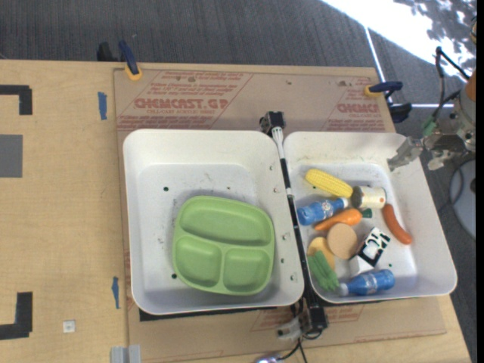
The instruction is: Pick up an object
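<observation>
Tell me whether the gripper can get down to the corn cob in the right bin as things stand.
Probably yes. The corn cob lies on top at the far side of the right bin, with nothing over it. The gripper hangs by the bin's far right rim, with open space between them.

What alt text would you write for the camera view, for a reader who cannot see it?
The gripper hovers at the far right rim of the right bin, which holds toy food and small bottles, including a corn cob and a carrot. The left bin holds a green divided plate.
</observation>
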Robot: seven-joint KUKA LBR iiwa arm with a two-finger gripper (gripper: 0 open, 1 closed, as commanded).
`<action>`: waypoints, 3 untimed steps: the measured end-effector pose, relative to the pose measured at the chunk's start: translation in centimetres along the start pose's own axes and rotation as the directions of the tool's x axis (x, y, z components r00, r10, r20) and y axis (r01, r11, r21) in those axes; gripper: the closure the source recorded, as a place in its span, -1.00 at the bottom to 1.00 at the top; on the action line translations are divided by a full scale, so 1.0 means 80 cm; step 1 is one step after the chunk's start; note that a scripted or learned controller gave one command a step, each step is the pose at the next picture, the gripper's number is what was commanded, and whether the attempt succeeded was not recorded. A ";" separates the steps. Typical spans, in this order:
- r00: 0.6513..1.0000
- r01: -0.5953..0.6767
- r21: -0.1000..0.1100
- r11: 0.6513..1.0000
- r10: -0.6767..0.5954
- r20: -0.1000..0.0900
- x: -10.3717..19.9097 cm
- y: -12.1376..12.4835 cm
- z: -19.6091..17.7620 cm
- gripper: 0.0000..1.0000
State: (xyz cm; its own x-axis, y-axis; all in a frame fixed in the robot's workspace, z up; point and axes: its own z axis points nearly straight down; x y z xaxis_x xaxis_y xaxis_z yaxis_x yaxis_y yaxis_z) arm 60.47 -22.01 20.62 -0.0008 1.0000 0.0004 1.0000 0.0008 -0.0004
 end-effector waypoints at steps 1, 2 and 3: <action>0.997 -0.068 0.008 0.998 0.069 -0.017 0.019 -0.069 0.143 -1.00; 0.997 -0.071 0.001 0.997 0.071 -0.006 0.013 -0.069 0.129 1.00; 0.973 -0.231 0.002 0.973 0.231 -0.002 0.104 -0.109 0.050 1.00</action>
